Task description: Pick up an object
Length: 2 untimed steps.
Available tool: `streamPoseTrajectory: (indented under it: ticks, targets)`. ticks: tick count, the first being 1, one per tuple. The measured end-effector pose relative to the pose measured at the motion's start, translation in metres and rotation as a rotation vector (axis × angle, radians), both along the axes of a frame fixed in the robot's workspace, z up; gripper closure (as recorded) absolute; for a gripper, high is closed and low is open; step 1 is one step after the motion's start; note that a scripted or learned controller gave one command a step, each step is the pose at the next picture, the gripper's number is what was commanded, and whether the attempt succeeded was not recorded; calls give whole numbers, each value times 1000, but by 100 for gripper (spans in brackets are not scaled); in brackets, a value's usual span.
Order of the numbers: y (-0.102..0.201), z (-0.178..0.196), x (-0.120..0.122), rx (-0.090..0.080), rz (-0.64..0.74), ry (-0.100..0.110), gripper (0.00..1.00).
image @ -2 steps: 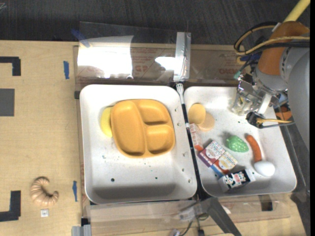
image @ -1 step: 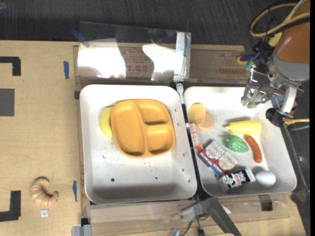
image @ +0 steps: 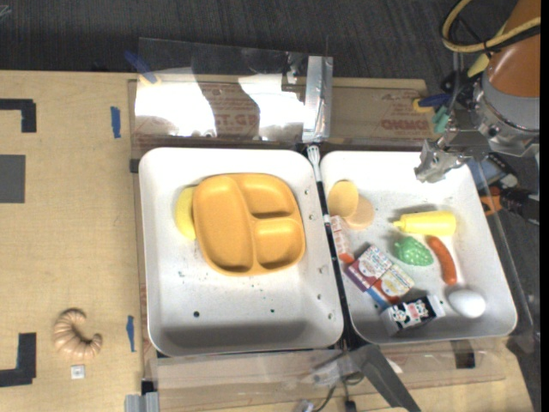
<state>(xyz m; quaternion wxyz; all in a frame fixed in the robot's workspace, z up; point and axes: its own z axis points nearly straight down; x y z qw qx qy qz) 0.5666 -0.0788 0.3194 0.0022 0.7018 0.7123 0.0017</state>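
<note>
Two white bins side by side on a tan surface (image: 60,230).

Left bin (image: 163,316): orange divided tray (image: 249,221), upside-up, three compartments, sitting toward the far half. Yellow item (image: 183,210) tucked at tray's left edge, mostly hidden; kind unclear.

Right bin (image: 493,307): cluster of small toy foods.
- Yellowish-tan round piece (image: 343,198) near far-left corner, just beside the dividing rims; a paler tan piece (image: 362,212) touching it on the right.
- Yellow corn-like cylinder (image: 426,222), lying on its side, mid-bin.
- Green bumpy piece (image: 413,251) just below the cylinder.
- Orange-red sausage shape (image: 445,258) right of the green piece, lying lengthwise toward the near edge.
- White egg (image: 467,302) near the near-right corner.
- Small printed carton (image: 381,270) lying flat, centre-left; black-and-white carton (image: 412,312) near the front edge, between printed carton and egg.
- Thin red-and-white packet (image: 340,239) along the left wall.

Claw (image: 436,166) over far-right corner of right bin, above bare bin floor, well apart from the nearest pieces. Nothing visible between its tips; open or closed cannot be told from this angle. Grey arm with orange section (image: 517,71) entering from upper right, yellow cable (image: 480,11) looped above.

Outside bins: tan croissant-like toy (image: 75,333) on surface at lower left. Clear plastic sheet (image: 223,101) with silver tape behind the left bin.
</note>
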Motion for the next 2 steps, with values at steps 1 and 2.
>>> streamPoseTrajectory:
  ticks: [1,2]
  targets:
    - [-1,-2,-1,0,-2,3,0]
    - [-35,-100,-34,1,-81,14,0]
